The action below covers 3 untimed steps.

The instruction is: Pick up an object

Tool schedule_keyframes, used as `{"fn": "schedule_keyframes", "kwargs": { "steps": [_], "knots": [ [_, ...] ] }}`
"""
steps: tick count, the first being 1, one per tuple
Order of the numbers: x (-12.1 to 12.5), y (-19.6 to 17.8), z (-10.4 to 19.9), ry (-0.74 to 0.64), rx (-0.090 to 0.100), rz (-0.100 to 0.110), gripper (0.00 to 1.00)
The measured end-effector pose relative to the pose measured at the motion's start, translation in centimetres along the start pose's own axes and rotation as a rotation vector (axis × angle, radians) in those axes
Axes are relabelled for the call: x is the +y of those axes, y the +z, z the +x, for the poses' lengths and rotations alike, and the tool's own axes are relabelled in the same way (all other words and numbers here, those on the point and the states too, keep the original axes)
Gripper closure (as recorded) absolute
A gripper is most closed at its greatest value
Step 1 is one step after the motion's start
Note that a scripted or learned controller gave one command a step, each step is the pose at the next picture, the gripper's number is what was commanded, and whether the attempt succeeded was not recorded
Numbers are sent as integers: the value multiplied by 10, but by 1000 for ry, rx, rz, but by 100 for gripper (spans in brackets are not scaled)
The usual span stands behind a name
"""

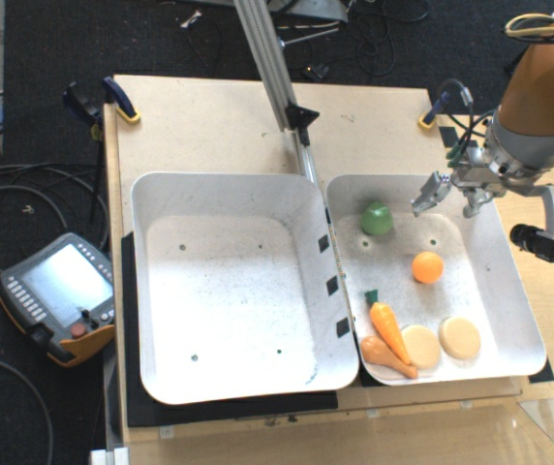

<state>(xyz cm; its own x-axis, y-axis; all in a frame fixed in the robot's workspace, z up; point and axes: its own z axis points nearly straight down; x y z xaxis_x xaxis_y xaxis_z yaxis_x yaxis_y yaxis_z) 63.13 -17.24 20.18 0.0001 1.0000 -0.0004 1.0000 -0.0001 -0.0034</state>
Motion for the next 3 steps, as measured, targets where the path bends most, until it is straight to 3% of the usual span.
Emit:
{"fn": "schedule_keyframes", "kwargs": {
  "steps": [2, 3],
  "knots": [
    [-5, 90, -2, 1, 1, 1, 0],
    [-4, 76, -2, 1, -1, -6, 100]
  ]
}}
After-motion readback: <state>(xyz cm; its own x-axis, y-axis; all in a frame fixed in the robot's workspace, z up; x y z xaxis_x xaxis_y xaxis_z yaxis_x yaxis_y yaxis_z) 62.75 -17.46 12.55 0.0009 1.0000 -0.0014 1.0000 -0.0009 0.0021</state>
